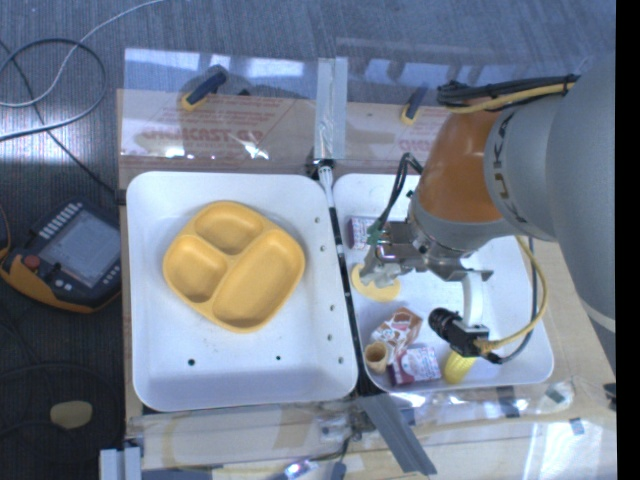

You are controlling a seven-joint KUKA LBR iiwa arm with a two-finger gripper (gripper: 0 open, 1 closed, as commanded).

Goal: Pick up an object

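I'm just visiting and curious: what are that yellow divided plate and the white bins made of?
The yellow divided plate looks like moulded plastic: even colour, rounded compartments, soft matte sheen. The left white bin and right white bin also look like plastic, smooth and slightly glossy with rounded rims, though coated metal can't be ruled out.

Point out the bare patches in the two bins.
Left bin: bare floor along the front wall and corners around the yellow divided plate. Right bin: crowded; the end effector hangs above a yellow disc, with packets in front.
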